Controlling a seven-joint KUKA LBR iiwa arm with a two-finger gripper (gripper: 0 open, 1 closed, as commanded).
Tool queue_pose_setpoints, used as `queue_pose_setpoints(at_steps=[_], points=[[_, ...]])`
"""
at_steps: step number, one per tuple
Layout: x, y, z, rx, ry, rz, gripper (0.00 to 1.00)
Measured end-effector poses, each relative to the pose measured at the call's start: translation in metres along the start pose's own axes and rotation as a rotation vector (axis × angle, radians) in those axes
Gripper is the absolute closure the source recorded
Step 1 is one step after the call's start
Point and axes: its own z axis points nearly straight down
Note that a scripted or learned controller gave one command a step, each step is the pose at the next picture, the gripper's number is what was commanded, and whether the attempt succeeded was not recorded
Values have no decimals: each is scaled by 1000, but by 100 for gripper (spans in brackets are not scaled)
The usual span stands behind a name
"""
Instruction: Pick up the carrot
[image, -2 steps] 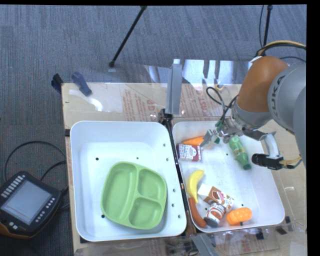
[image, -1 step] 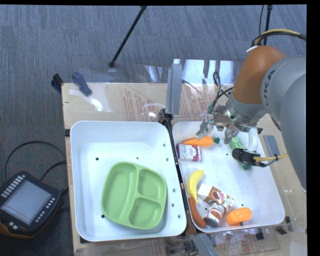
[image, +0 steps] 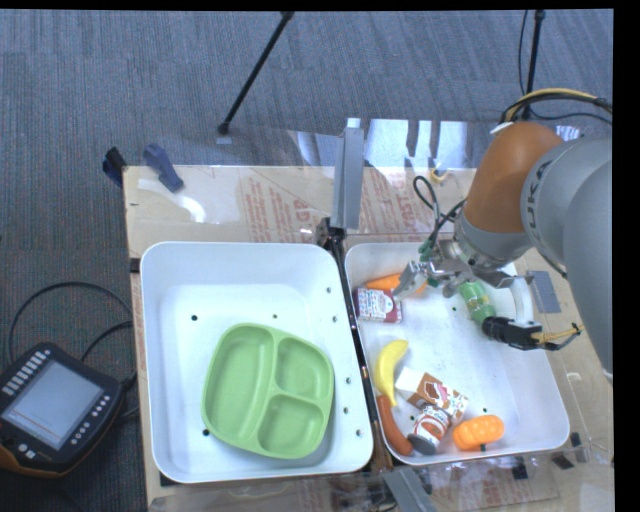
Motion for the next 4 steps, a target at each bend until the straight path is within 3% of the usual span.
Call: queue_pose_setpoints(at_steps=[1, 2, 3, 4], points=[[-2, 1, -53, -4, -1, -59, 0], [18, 2, -21, -2, -1, -310, 0], [1, 0, -31, -3, -1, -12, 0], [-54, 1, 14, -7, 7, 39, 0]])
